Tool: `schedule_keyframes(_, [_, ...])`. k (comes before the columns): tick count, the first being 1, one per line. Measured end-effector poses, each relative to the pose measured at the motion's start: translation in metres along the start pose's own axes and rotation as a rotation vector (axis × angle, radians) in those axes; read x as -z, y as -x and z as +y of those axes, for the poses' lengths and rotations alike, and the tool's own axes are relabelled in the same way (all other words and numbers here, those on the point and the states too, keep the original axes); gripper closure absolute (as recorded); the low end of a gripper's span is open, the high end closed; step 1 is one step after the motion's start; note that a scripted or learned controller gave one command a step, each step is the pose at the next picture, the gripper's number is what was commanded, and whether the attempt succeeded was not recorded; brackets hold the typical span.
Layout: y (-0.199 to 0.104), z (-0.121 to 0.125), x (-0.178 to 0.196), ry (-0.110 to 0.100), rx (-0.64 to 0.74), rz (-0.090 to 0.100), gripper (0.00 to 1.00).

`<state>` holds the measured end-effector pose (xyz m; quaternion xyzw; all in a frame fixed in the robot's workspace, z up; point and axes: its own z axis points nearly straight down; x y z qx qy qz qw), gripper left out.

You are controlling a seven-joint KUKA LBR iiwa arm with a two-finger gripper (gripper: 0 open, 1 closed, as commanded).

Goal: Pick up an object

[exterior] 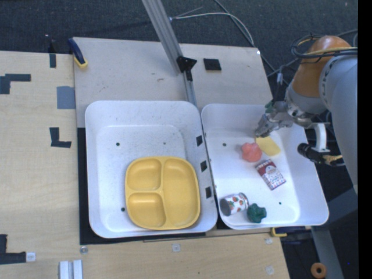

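Camera view: gripper [264, 129] over smooth yellow block [268, 146], finger state unclear; pink lump [251, 151] beside.

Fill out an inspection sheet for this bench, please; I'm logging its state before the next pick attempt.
Surface: pale bench bearing two shallow white bins, left bin and right bin.
Job's things: in the right bin, a pink rounded lump, yellow block, red-and-white flat packet, small white printed can on its side, dark green lump.
Clutter: yellow plastic divided plate in the left bin.
Grippers: tool low over the yellow block, holding nothing visibly.
Cables: thin cables behind the bench.
Surroundings: slanted metal pole; dark carpet.
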<state>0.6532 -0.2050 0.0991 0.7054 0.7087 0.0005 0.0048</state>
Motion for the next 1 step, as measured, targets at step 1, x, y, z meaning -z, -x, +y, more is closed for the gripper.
schedule_keyframes(1, [0.0046, 0.008, 0.0468, -0.005, -0.003, 0.005, 1.0])
